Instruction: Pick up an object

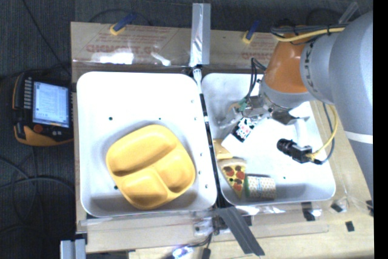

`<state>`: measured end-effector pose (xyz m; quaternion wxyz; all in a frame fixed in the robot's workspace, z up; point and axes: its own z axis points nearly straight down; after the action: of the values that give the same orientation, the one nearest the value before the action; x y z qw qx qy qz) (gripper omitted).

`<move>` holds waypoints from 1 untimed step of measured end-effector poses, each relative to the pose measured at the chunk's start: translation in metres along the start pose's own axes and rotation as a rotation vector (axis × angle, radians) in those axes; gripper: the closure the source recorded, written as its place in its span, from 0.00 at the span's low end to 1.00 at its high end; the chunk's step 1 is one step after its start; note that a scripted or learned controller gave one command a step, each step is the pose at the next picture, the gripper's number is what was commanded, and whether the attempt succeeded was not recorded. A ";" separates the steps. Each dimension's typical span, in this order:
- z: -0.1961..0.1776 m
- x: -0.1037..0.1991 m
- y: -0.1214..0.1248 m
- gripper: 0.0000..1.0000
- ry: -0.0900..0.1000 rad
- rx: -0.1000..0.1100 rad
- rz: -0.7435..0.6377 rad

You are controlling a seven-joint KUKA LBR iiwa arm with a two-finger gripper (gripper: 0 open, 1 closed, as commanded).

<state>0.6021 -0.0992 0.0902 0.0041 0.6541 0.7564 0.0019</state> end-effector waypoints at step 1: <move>-0.010 0.000 0.002 1.00 0.002 -0.005 0.000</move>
<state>0.6037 -0.0984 0.1003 0.0052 0.6540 0.7564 0.0043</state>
